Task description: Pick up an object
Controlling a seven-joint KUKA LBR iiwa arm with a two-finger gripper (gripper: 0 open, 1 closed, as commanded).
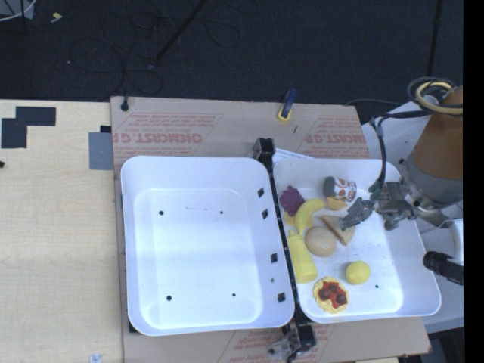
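Observation:
The right bin [412,297] holds several toy foods. A purple grape bunch [291,200] lies beside a yellow banana [308,212], and a small printed can [340,189] stands behind them. A tan wedge-shaped slice [334,229] lies next to a beige round bun [321,242]. A yellow cylinder [302,261] rests along the bin's left wall. Nearer the front sit a yellow lemon [358,272] and a small tart with red topping [330,294]. My gripper [354,216] hangs just over the right end of the wedge slice, open, with nothing seen between its fingers.
The left bin [140,203] stands beside the right one, split from it by a black clamp strip [274,229]. The arm's orange band [442,138] rises at the right edge. A blue-yellow clip [286,106] sits on the cardboard behind the bins.

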